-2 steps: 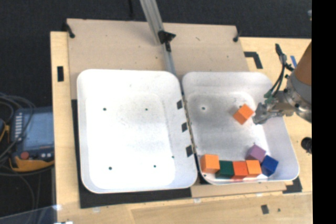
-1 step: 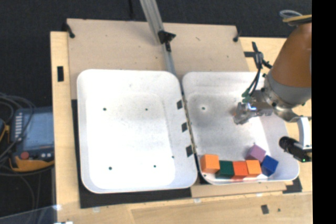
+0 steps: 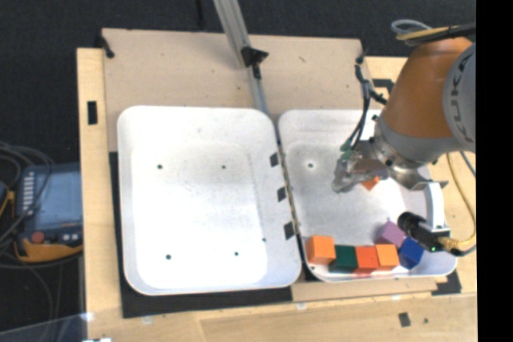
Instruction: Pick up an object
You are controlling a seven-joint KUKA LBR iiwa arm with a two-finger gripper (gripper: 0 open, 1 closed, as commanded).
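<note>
My gripper hangs over the middle of the right bin, under the arm's orange band. A small orange-red piece shows right against its lower right side; whether it is gripped or just lies beneath is hidden. Along the bin's front edge sits a row of blocks: an orange block, a green block, an orange-red block, a second orange block and a blue block. A purple block lies just behind the row's right end.
The left bin lies beside the right one, with small black clips between them. A slanted metal rail runs from the top down to the bins' shared back corner. Cables and a black connector hang off the arm at the right.
</note>
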